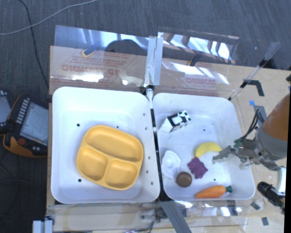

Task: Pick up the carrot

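the one carrot [211,192] lies near the lower right corner of the right bin [231,109], long axis nearly level, orange tip pointing left, green top right. one yellow tray [110,157] sits in the left bin [68,100]. the gripper [231,154] hovers above the carrot, fingers apart, holding nothing.

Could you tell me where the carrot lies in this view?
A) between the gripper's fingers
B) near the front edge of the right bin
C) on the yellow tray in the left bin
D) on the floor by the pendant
B: the carrot lies by the right bin's front wall, apart from the gripper.
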`<state>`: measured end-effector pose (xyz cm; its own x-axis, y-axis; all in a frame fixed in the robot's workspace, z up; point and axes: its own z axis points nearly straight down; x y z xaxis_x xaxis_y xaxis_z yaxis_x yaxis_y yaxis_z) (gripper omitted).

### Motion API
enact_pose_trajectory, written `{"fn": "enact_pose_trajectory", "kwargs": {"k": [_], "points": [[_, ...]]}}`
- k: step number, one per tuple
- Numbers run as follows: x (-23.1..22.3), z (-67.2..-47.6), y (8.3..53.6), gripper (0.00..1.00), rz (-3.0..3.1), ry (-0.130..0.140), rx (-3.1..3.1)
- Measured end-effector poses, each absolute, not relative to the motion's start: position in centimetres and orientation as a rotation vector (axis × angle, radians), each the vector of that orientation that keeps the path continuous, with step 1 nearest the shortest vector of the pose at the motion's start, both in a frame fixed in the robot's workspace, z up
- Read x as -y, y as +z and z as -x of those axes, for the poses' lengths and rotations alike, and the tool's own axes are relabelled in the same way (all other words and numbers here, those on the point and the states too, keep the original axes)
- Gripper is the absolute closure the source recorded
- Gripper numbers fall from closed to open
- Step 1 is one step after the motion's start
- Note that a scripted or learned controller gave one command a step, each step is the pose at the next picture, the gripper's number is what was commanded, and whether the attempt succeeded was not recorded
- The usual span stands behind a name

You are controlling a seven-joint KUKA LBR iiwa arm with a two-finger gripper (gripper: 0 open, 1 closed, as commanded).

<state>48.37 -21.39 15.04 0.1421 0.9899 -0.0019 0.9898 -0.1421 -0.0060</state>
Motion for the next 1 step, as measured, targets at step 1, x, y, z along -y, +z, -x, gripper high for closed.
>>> {"fn": "enact_pose_trajectory", "kwargs": {"k": [1], "points": [[16.24,-48.79,9.16,0.00,2.450,-0.007,1.987]]}}
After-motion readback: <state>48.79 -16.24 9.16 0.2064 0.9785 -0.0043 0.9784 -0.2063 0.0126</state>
